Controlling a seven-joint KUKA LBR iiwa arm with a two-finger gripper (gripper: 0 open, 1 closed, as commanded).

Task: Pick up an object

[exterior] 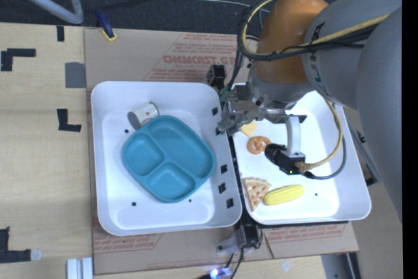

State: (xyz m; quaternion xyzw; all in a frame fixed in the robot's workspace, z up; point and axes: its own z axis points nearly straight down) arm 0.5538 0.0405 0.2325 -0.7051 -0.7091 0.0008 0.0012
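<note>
Taking the blue divided plate as the reference for all positions. Finding it lying flat in the left bin, filling most of the floor, compartments facing up.

Noting a small grey cup lying on its side just beyond the plate's far left corner, close to the plate's rim or touching it; contact not resolvable.

Locating the right bin directly beside the plate's bin, on the plate's right in the view, both bins resting on a cardboard sheet on the counter.

Tracking the grey arm and its orange band reaching in above the right bin, up and to the right of the plate.

Placing the gripper low over the divide between the bins, just off the plate's upper right corner. Reporting gripper state as impossible to tell: too dark and cluttered. Seeing nothing clearly held.

Listing the pickable objects, all right of the plate:
- yellow piece lying partly under the gripper, nearest the plate;
- pretzel lying just past the yellow piece;
- pizza slice lying off the plate's lower right corner;
- corn cob lying just beyond the pizza slice, nearly touching it.
</note>
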